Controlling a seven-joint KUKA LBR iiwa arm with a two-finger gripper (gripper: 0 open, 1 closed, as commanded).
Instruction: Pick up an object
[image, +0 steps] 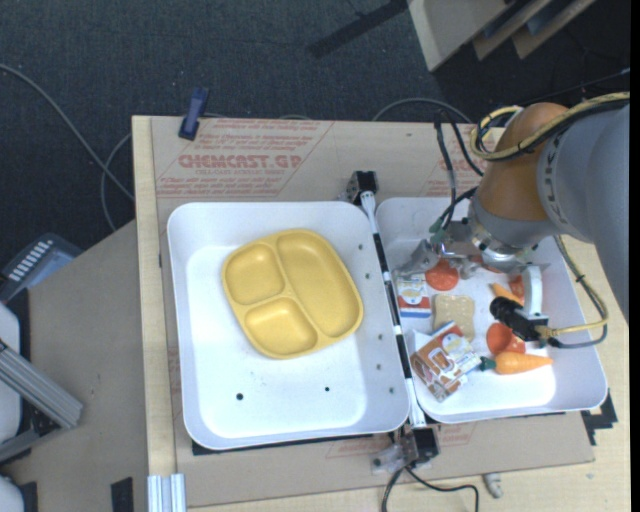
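Note:
My gripper (452, 252) hangs low over the back part of the right bin (578, 388), below the orange-banded wrist. Just under its tip lies a red tomato-like piece (443, 276). Left of that stands a small white carton (412, 294), and a tan bread slice (453, 312) lies in front of it. A red and white snack packet (445, 361) rests near the bin's front left. An orange carrot (520, 364) lies at the front right, with a red-orange piece (499, 337) just behind it.
The left bin (200, 400) holds a yellow divided plate (291, 292). A black divider rail (388, 300) runs between the bins. A blue object (193, 114) lies on the cardboard at the bench's back left.

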